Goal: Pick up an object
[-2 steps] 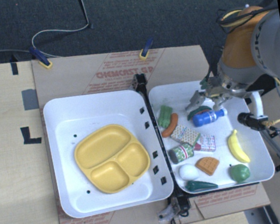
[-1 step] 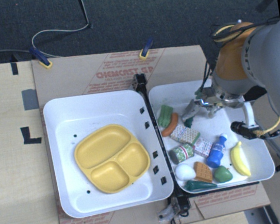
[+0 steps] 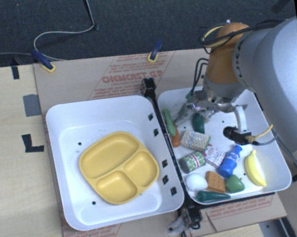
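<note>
Start at the near edge of the right white bin (image 3: 283,175): you'll see a dark green rounded toy (image 3: 234,183), a curved yellow plastic banana (image 3: 254,168) and a small blue bottle (image 3: 231,161) clustered there. Farther in, at about 12 o'clock from them, the end effector (image 3: 197,114) hangs over a dark green bottle-shaped piece (image 3: 198,124), which lies just at its 6 o'clock, long axis running near to far. You cannot tell how far the end effector is parted, nor that it grips anything.
</note>
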Action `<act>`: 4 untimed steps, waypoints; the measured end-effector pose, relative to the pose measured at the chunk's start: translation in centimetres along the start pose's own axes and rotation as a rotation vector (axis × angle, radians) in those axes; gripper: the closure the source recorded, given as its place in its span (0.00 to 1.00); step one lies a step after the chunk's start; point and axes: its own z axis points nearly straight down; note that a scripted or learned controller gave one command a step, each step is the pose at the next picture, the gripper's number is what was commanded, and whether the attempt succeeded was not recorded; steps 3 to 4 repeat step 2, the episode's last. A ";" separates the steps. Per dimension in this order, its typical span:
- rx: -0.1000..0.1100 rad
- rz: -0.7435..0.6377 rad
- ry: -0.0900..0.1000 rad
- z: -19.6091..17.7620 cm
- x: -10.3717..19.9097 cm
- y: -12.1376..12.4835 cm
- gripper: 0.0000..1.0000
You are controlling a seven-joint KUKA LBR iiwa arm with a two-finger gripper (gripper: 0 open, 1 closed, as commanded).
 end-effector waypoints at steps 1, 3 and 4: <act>0.000 0.000 0.000 -1.0 0.0 0.0 1.00; 0.004 0.000 0.002 -9.9 9.9 -1.6 1.00; 0.004 0.000 0.002 -9.9 9.9 -1.6 1.00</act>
